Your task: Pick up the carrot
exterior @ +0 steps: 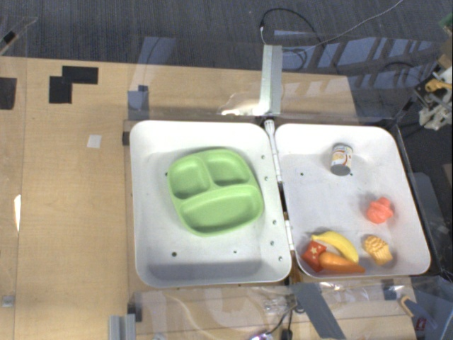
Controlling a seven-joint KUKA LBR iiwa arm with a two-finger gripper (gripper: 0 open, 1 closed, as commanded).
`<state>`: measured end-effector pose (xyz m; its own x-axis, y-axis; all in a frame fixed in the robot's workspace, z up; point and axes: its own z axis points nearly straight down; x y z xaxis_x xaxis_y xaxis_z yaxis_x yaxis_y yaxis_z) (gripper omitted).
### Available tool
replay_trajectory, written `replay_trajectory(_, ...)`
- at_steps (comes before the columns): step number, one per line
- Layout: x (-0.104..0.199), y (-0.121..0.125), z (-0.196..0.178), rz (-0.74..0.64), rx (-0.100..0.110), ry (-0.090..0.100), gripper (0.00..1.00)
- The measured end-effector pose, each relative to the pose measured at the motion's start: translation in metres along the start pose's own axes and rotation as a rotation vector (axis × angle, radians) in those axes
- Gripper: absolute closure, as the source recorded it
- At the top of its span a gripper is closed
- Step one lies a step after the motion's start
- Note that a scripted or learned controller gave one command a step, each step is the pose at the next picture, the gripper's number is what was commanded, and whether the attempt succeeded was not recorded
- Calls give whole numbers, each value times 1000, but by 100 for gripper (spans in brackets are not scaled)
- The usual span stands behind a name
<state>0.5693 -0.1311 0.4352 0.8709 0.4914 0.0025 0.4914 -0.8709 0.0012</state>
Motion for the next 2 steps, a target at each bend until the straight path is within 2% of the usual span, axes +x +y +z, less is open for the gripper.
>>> replay_trajectory(1,-6,26,0,-60,-1,0,100)
replay_trajectory(2,-4,25,-12,-67,-4,3,100)
